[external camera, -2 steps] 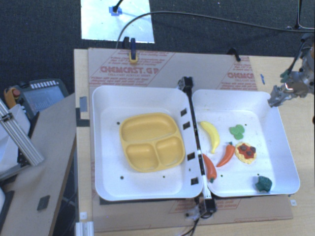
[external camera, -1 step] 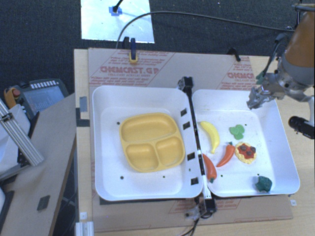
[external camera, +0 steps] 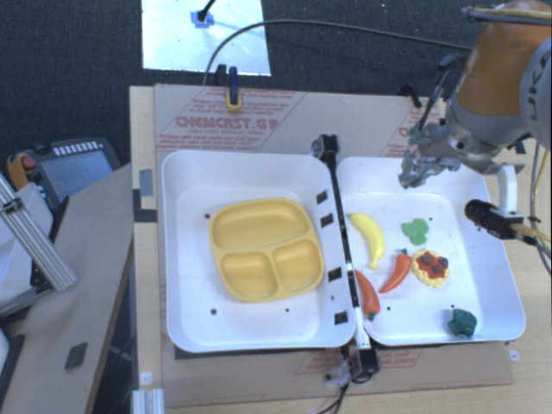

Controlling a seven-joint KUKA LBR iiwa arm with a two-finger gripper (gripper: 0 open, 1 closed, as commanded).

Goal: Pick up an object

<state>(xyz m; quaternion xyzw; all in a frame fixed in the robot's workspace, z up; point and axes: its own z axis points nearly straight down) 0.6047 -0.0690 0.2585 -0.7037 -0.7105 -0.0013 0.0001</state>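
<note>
A cardboard-topped bench (external camera: 259,119) on dark carpet is bearing two shallow white bins. The left white bin (external camera: 185,317) is holding a yellow three-compartment plastic tray (external camera: 260,248). The two-finger gripper (external camera: 417,172) is being held above the far edge of the right white bin (external camera: 500,313); whether it is released or clenched cannot be told. Nothing is seen grasped. Candidate objects are lying well apart from it: yellow toy banana (external camera: 371,238), green toy leaf (external camera: 417,229), orange toy carrot (external camera: 397,272), small toy pizza (external camera: 430,267), dark green toy broccoli (external camera: 461,322), red toy pepper (external camera: 368,297). Risk is being judged: carrot and pizza are almost touching, so a double contact is likely; the pepper is lying against the black divider (external camera: 341,248), obstructing finger entry.
</note>
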